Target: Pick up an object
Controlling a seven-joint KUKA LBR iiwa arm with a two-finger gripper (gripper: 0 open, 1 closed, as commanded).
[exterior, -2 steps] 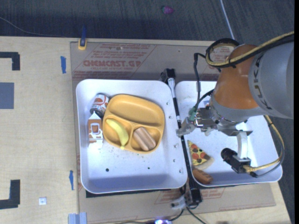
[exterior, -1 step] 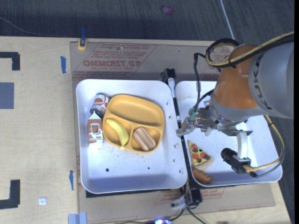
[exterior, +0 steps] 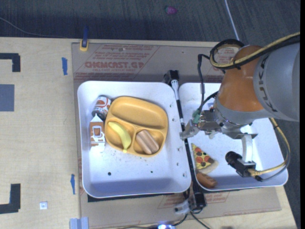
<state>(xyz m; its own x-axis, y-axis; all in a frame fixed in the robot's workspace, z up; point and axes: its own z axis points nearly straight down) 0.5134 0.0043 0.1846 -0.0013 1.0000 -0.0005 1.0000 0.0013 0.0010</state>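
My gripper [exterior: 189, 129] hangs low over the left edge of the right bin [exterior: 272, 152], right by the divide between the two bins. Just below it on the bin floor lies a toy pizza slice [exterior: 204, 160], and a small brown sausage [exterior: 206, 180] rests near the front rim. The grey and orange arm covers most of the right bin's middle. In the left bin [exterior: 136, 182] a yellow divided plate [exterior: 138, 109] carries a banana [exterior: 122, 135] and a hot dog bun [exterior: 148, 142].
A small can [exterior: 100, 107] and an orange-and-white carton [exterior: 96, 133] lie along the plate's left side. Black clamps [exterior: 171, 77] sit on the divide between the bins. Cables loop off the arm over the right bin's front right.
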